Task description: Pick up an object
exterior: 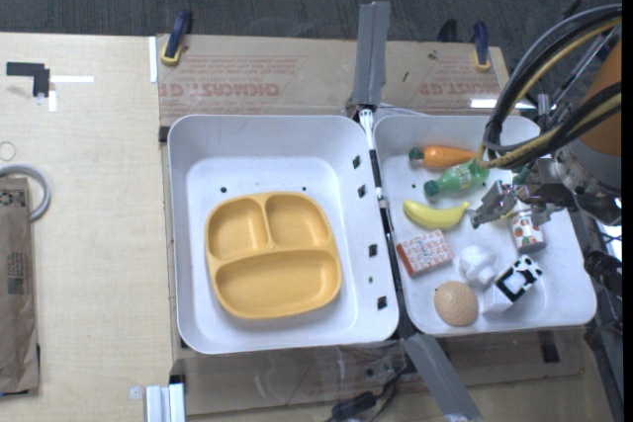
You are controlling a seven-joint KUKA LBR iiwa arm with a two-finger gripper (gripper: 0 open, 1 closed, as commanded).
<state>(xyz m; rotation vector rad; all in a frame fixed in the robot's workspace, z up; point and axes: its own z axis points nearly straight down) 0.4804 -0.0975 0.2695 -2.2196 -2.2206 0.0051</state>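
Arm [603, 114] cut by right edge; brown bag [15, 282] cut left.

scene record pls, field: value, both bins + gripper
left bin: yellow divided plate, three compartments
right bin: carrot, green bottle, banana, red box, white lump, tan ball, black-and-white block, small red-and-white carton
gripper: over right bin, right of banana, nothing seen between fingers
arm: enters from right, cables above
task status: no object lifted yet
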